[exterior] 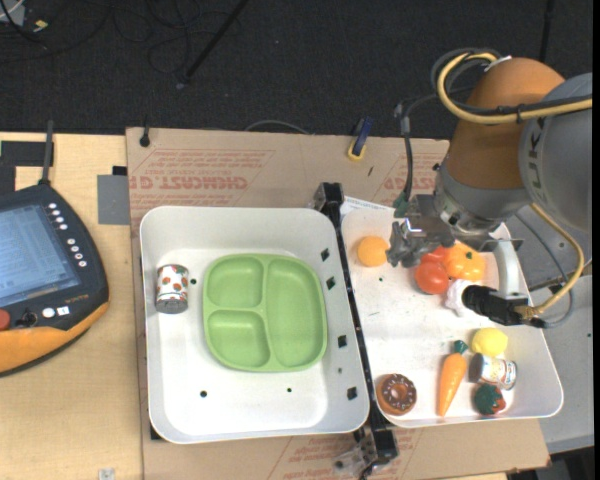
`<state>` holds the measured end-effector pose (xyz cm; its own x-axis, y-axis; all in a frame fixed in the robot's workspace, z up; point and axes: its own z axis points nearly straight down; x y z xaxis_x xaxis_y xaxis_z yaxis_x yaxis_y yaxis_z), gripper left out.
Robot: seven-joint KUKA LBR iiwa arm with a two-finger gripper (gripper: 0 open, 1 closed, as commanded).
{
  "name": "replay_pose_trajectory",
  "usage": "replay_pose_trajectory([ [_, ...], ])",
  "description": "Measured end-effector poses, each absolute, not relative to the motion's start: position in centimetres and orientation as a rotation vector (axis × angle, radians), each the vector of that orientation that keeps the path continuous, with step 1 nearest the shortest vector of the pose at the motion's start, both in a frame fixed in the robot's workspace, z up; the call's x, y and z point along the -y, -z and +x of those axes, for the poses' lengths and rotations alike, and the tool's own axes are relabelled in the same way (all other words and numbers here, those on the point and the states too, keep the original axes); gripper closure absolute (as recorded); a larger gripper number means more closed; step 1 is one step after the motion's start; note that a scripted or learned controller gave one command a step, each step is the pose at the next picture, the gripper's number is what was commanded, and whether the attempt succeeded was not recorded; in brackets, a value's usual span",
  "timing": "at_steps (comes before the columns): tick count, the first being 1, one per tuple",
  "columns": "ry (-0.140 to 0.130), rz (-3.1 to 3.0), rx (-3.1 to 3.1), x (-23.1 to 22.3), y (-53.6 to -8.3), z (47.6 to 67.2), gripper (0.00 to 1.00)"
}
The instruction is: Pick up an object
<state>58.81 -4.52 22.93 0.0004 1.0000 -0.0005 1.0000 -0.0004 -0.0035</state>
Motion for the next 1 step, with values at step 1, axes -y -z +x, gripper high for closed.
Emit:
replay_pose_trajectory([
  [1,-0.005,-2.218,2.218,4.10,-23.62,57.66,1.00],
])
